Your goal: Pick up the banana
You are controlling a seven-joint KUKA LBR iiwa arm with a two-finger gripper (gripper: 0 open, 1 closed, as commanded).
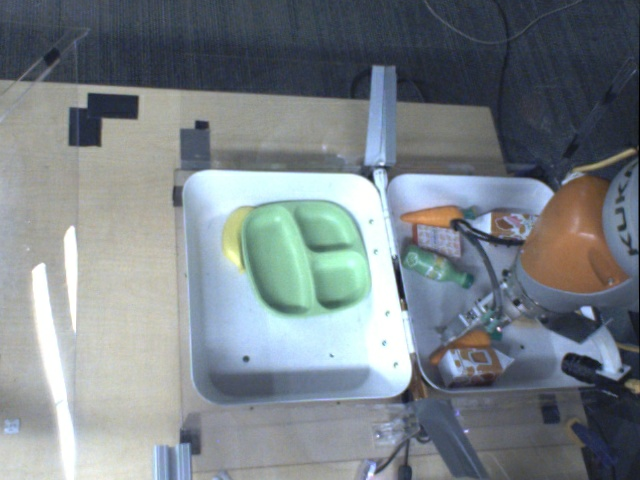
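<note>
Pale wood bench [110, 298] is carrying two white bins side by side, and the arm [585, 243] is reaching into the right bin [530, 368] from its right edge. Its gripper [490, 313] is hanging low near the middle of that bin, over clutter, and whether it is apart or together I cannot tell. Just below it a small carton [470, 365] is lying near the front edge; toward the back edge a green bottle [437, 266], a carrot [432, 215] and a packet [505, 225] are lying. Across the divider, in the left bin [290, 368], a green tray [305, 255] is sitting upside down near the back edge, and the banana [233, 238] is peeking out from under its left side. Nothing of the pick is looking done: the banana is lying well apart from the gripper.
</note>
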